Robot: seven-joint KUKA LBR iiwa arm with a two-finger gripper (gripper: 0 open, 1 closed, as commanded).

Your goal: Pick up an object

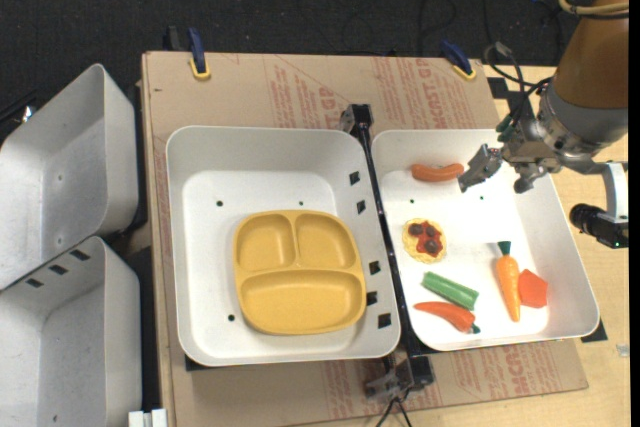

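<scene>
My gripper [503, 172] hangs over the back of the right bin [570, 225], its two dark fingers spread open with nothing between them. A sausage [437, 172] lies just left of the left finger. Toward the bin's left side is a small round pizza [424, 238]. Nearer the front lie a green pepper [449, 289], a red chilli [445, 314], a carrot [509, 284] and an orange-red piece [533, 288] beside the carrot.
The left bin [200, 215] holds a yellow divided plate [298, 271]. A black clip divider [375, 215] runs between the bins. Two white bins [60, 225] stand off the bench at far left. The arm's grey and orange body [595, 55] looms over the right bin's back right corner.
</scene>
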